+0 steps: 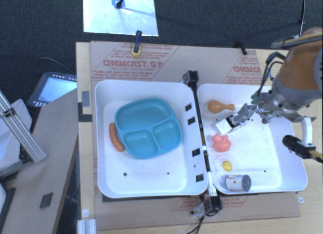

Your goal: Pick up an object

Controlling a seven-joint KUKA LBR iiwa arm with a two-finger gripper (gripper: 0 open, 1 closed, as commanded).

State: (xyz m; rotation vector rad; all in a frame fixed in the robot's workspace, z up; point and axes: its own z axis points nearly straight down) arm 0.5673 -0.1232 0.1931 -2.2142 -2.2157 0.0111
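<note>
A small can (238, 182) with a white label and a grey end lies on its side at the near edge of the right bin (287, 177), the item closest to the camera. Just behind it sits a little yellow piece (227, 166), and further back a pink lumpy toy (221, 142). Near the far wall of this bin lies a tan drumstick-shaped toy (221, 107).

The gripper (237, 118) hangs low over the right bin, between the drumstick and the pink toy, on the end of the grey arm (298, 76) with its orange band that reaches in from the right. A white block (223, 126) lies right at the gripper's tip, just behind the pink toy; whether the gripper is pinching it, and whether it is spread or closed, cannot be told from this slant.

In the left bin (108, 177) a blue divided plate (148, 127) with three compartments lies near the middle. An orange sausage-shaped toy (116, 137) lies beside the plate's left edge, touching or nearly touching it.

Both bins rest side by side on a cardboard sheet (166, 59) printed with red lettering, which covers the table (83, 76). A yellow clip (137, 50) holds the sheet's far edge.
</note>
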